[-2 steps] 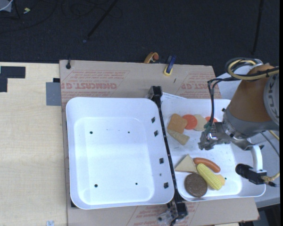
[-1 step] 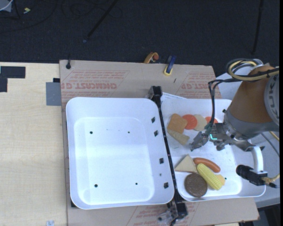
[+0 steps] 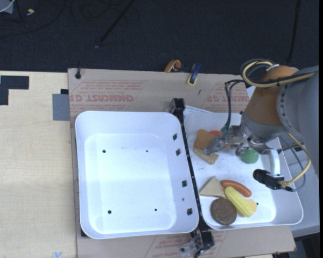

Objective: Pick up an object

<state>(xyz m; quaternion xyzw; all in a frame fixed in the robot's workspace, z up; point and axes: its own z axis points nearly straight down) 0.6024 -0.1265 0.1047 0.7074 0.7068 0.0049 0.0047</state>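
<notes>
Camera view: right bin (image 3: 290,211) holds corn (image 3: 240,201), sausage (image 3: 236,187), cookie (image 3: 224,211).

Two white bins — the left bin (image 3: 91,144) and the right bin (image 3: 290,211). One each: corn cob (image 3: 240,201), sausage (image 3: 236,187), brown round disc (image 3: 224,211), green ball (image 3: 250,156), orange block (image 3: 204,139) — plus one tan wedge (image 3: 212,187).

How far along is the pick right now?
Done: the arm has reached into the right bin, and its hand is low beside the orange block. In hand: nothing visibly lifted; I cannot tell whether it grips the block. Left: close on an item and raise it. The corn, sausage, brown disc and green ball lie in the bin.
</notes>
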